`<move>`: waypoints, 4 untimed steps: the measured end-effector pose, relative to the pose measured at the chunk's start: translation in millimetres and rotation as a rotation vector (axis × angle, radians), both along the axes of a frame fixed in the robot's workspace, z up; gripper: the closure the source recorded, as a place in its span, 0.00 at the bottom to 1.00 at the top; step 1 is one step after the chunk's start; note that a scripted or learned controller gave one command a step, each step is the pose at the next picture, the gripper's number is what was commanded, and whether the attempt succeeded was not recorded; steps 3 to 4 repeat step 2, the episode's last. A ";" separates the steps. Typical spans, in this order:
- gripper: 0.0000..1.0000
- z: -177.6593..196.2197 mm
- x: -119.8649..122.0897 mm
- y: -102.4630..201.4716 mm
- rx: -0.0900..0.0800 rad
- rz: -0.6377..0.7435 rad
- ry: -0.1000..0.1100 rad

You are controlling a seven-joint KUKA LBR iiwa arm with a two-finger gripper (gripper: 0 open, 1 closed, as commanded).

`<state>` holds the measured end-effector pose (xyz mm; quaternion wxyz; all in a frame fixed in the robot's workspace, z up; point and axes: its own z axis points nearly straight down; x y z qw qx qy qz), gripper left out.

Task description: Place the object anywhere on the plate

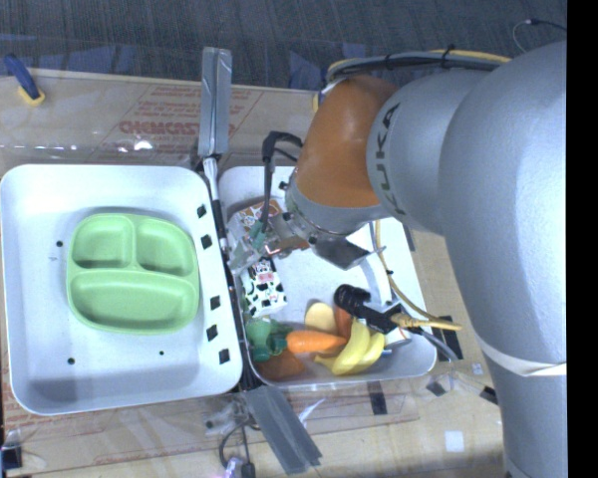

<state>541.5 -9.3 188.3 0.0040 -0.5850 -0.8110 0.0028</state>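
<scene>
the gripper [259, 235], whose state i cannot tell, sits low over the toy-filled right white bin [411, 267], likely to pick for the green divided plate [134, 271].

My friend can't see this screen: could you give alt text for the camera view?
A big grey arm with an orange band reaches from the right into the right bin, over a cow-patterned carton, a carrot and a banana. In the left bin lies a green divided plate, nothing on it.
</scene>
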 end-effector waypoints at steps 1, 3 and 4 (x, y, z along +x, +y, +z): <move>1.00 -0.1 -0.3 106.4 -0.001 0.100 -0.001; 0.00 0.0 -0.2 106.2 -0.001 0.100 -0.002; 0.00 0.0 -0.2 106.2 -0.001 0.100 -0.002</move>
